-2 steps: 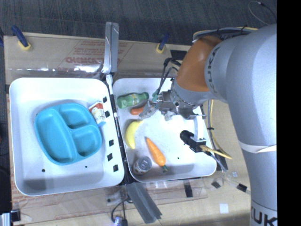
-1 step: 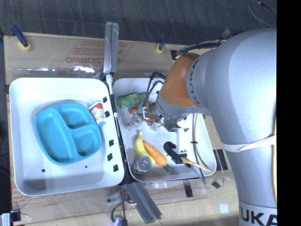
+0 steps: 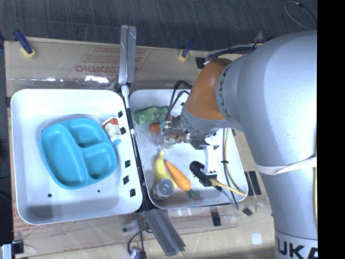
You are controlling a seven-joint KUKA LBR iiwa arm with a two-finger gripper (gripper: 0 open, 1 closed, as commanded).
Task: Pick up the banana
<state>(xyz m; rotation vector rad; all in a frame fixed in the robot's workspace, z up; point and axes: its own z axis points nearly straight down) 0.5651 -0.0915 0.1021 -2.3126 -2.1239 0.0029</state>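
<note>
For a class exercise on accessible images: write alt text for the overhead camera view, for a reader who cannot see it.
A grey robot arm reaches into the right white bin, its gripper above a yellow banana lying beside a carrot and a small can. The left bin holds a blue divided tray.

Arm [image 3: 285,123]: grey, bulky, entering from 3 o'clock, reaching toward centre. Orange band [image 3: 207,93]: above wrist, at roughly 1 o'clock of centre. Gripper [image 3: 171,131]: at arm's end, pointing toward 9 o'clock, just right of centre.
</note>
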